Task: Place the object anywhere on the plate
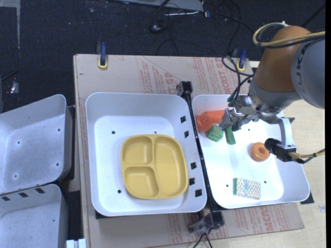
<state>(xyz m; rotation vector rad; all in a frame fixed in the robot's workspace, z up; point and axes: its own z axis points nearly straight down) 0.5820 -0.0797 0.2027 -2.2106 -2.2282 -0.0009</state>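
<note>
From above, the yellow three-part plate (pixel 154 166) lies in the middle of the left bin (pixel 98 138), nothing on it. In the right bin (pixel 295 187), the end effector (pixel 228 129) hangs low near the far left corner, just over a green toy (pixel 215 134) lying beside an orange-red one (pixel 208 119); whether its fingers are spread or pinching, I cannot tell. An orange ring (pixel 259 152) sits toward the right wall and a patterned sponge (pixel 246 188) near the front edge.

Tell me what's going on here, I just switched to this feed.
The grey arm's tool is low in the right bin, at a green toy and a red-orange one. An orange ring-shaped toy and a patterned pad lie nearby. The yellow divided plate sits in the left bin with nothing on it.
</note>
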